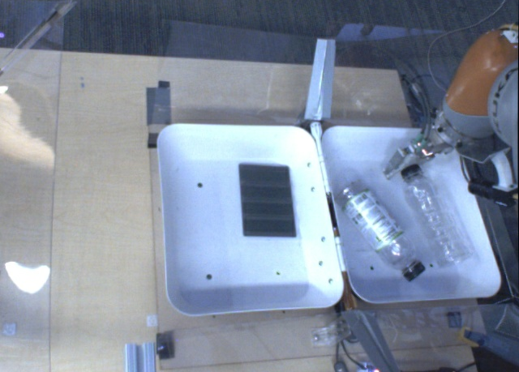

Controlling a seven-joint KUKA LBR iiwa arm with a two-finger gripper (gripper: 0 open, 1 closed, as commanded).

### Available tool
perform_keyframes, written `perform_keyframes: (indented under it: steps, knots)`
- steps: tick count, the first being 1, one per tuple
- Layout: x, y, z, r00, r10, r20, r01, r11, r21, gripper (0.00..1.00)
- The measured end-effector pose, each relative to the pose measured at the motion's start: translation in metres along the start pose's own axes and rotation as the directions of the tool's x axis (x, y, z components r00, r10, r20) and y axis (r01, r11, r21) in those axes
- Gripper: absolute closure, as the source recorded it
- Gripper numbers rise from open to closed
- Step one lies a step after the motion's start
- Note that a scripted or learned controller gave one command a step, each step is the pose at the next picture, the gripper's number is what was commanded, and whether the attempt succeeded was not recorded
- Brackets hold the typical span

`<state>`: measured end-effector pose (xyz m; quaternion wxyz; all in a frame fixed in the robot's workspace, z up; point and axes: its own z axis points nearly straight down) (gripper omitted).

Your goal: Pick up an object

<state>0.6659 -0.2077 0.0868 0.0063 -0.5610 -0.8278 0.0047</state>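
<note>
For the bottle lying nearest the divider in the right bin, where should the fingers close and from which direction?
Grip the left bottle at mid-body, coming straight down, fingers closing across its width. It lies flat and diagonal, cap toward the near edge, with bare floor on both long sides. The other bottle lies apart, so there is probably room.

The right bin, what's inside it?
The right bin holds two clear plastic bottles lying on their sides: one near its left wall, the other further right. The gripper hangs over the second bottle's top end, covering whatever lies directly beneath it.
</note>
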Motion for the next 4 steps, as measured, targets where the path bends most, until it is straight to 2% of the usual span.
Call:
perform_keyframes:
  steps: [1, 2, 3, 4]
  knots:
    - [-0.001, 0.006, -0.014, 1.000, -0.004, 0.015, 0.004, 1.000, -0.022, 1.00]
    - [0.004, 0.005, -0.011, 1.000, -0.007, 0.000, 0.007, 1.000, -0.009, 0.00]
    - [0.012, -0.020, 0.000, 1.000, -0.005, 0.009, 0.005, 1.000, -0.022, 0.00]
    - [0.020, 0.008, 0.000, 1.000, -0.022, 0.010, 0.022, 1.000, -0.004, 0.00]
